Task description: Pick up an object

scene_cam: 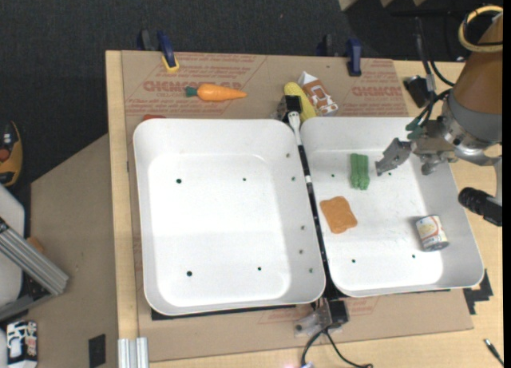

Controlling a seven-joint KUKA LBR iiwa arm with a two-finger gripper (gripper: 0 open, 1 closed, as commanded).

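My gripper (pixel 409 160) hangs over the upper right part of the right bin (pixel 455 275), below the grey arm with the orange band. It is open, and nothing shows between its fingers. A green block (pixel 358 172) lies in that bin just left of the gripper, apart from it. An orange-brown flat piece (pixel 338 215) rests lower, near the bin's left wall. A small tin can (pixel 431 232) lies on its side toward the bin's right edge, below the gripper.
The left bin (pixel 160 278) sits beside the right one. Behind the bins, on the cardboard, lie a carrot (pixel 215 92), a yellow banana (pixel 295 98) and a small brown carton (pixel 320 96). Two blue clamps (pixel 168 53) (pixel 354 56) grip the board's far edge.
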